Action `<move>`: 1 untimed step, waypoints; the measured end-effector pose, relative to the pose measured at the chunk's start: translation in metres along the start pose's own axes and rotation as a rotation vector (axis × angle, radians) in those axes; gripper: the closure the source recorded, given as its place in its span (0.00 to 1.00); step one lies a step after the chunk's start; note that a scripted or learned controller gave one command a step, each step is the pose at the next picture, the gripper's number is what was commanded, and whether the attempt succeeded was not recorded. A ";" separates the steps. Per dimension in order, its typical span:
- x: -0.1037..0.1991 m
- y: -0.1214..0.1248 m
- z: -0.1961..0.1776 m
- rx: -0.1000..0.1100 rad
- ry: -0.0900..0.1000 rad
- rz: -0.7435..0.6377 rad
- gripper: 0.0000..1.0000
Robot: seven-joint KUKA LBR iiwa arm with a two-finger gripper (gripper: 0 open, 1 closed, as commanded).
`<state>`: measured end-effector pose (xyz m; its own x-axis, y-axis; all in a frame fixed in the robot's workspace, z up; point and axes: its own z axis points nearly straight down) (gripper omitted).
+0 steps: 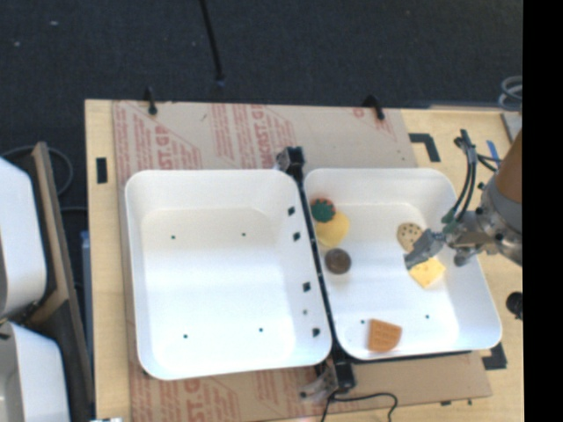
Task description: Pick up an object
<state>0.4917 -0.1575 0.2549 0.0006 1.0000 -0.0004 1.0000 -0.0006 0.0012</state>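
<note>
Brightly and evenly lit from above; soft, low-resolution throughout; mild glare on the 2 white bins; faint shadows.

Open white floor across the left bin, free for passage. Right bin crowded: green-topped piece and yellow lump against the black divider at upper left, brown disc just below, speckled cookie and yellow wedge at right under the gripper, orange square near the lower rim. Clear lane through the bin's middle
</note>
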 end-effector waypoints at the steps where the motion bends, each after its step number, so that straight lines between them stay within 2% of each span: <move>1: -0.001 0.000 -0.011 -0.002 0.000 0.000 1.00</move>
<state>0.4921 -0.1580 0.2655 0.0008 1.0000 -0.0009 1.0000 -0.0008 0.0027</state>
